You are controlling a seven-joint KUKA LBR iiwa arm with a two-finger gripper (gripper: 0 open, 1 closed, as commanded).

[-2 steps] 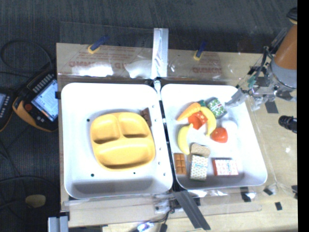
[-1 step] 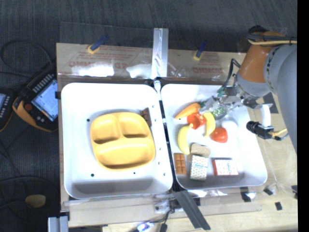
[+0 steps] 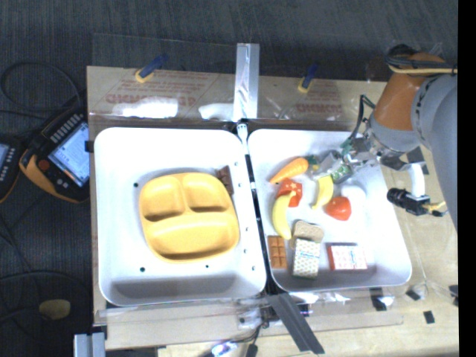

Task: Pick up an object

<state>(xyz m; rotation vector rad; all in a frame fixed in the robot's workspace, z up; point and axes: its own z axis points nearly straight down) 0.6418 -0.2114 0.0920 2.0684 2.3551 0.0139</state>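
**Two white bins on a plywood bench, seen from above**

Nearest the camera, along the lower rim of the right white plastic bin (image 3: 394, 270), a small patterned box (image 3: 306, 258), a red-and-white flat packet (image 3: 347, 257) and a brown waffle-like block (image 3: 277, 251) are laid side by side. Further in are seen a yellow toy banana (image 3: 280, 216), a red toy tomato (image 3: 338, 208), an orange toy carrot (image 3: 288, 169) and a red toy pepper (image 3: 291, 192). The two-finger gripper (image 3: 336, 167) is lowered near a second small yellow piece (image 3: 324, 190); whether its fingers are apart or together cannot be told. A yellow compartment tray (image 3: 189, 214) is held in the left white bin (image 3: 119, 155). The plywood bench (image 3: 111, 95) is set on dark carpet (image 3: 44, 21), where a handheld controller (image 3: 63, 158) is rested.
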